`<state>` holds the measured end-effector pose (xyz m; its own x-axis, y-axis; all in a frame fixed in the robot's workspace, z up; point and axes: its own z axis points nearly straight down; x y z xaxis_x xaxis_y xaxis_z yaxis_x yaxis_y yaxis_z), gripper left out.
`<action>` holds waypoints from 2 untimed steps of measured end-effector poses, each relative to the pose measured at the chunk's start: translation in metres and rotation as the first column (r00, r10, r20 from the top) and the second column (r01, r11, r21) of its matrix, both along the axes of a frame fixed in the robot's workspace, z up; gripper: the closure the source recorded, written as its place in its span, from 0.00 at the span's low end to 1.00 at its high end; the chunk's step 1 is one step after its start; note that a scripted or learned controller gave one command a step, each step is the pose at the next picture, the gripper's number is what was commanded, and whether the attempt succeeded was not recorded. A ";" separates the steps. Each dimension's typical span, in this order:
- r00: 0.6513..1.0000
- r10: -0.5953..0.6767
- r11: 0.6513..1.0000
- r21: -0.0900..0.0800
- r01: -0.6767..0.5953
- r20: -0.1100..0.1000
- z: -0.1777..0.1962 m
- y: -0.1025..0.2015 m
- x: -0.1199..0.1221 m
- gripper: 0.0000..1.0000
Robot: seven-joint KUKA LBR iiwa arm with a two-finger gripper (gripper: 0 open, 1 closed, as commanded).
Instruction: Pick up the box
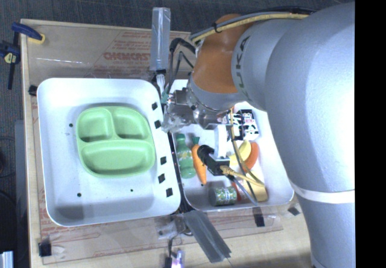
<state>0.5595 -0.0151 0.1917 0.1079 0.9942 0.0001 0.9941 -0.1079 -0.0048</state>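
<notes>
- The gripper (177,114) sits low over the right bin's (278,171) left wall, near its far-left corner. Whether it is released or clenched cannot be told, since the wrist hides the tip, and nothing is seen held in it.
- The box (245,125) (white, with dark and red print) lies toward the right bin's far edge, partly under the wrist and apart from the gripper.
- Clutter nearby: a yellow piece (245,151) touches the box's near side. A green bottle (186,157) lies along the left wall and a can (226,195) by the near edge.
- Judgement: the approach is not yet lined up. The gripper should shift toward the bin's right side, centre over the box and close across its narrower faces.
- Risk: catching the yellow piece, or the bin's far wall.
- The left bin (51,194) holds a green divided plate (114,140) (no bearing on the task).
</notes>
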 end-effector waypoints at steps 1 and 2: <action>1.000 -0.021 1.000 0.000 0.021 0.000 0.021 -0.053 -0.034 1.00; 1.000 0.028 1.000 0.000 -0.028 0.001 0.010 -0.123 -0.083 1.00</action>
<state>0.4761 -0.1386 0.2015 0.0805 0.9968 0.0002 0.9967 -0.0805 -0.0038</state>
